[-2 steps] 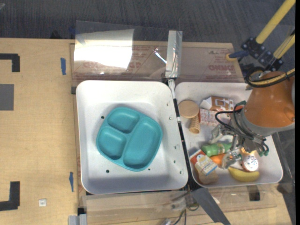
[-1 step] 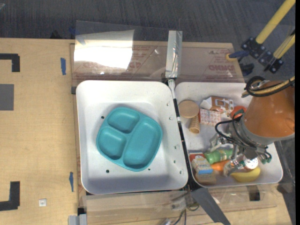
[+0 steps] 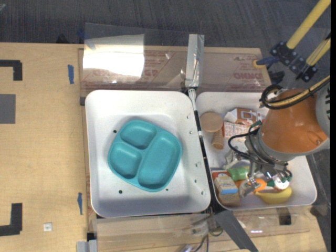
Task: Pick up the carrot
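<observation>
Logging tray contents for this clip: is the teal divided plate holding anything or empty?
Empty. The teal divided plate lies flat in the left bin, all three compartments showing bare teal.

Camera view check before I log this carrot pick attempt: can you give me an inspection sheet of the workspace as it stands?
Surface: two shallow white bins side by side, left bin and right bin, on a wooden bench.
Job's things: an orange piece, probably the carrot, lies in the right bin's near part, under the gripper.
Clutter: teal divided plate in the left bin; tan cup, small cartons and a yellow item in the right bin.
Grippers: gripper low over the right bin's clutter.
Cables: black cables loop at the wrist.
Surroundings: clear panels behind the bins.
</observation>
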Robot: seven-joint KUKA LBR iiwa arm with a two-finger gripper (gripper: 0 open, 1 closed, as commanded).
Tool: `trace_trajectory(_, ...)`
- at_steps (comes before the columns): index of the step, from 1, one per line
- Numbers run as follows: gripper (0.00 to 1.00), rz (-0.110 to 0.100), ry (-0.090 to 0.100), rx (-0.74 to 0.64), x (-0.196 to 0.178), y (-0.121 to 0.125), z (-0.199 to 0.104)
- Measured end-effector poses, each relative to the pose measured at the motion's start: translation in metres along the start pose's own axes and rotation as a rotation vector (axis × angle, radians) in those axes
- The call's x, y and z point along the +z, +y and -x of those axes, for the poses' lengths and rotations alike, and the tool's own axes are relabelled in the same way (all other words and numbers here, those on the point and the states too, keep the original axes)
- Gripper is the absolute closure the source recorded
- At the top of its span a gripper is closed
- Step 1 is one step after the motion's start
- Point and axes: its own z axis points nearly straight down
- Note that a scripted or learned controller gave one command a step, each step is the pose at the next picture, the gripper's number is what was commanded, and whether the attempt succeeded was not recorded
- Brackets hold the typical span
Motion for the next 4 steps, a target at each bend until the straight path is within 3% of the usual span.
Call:
trace_trajectory(1,0.00,0.001,0.000,-0.020,0.001,-0.054,-0.010)
trace_trajectory(2,0.00,0.001,0.000,-0.044,0.000,-0.011,-0.001)
trace_trajectory(3,0.00,0.003,-0.002,-0.145,0.001,-0.041,-0.021)
trace_trajectory(4,0.00,-0.002,0.000,-0.203,0.000,-0.016,-0.012)
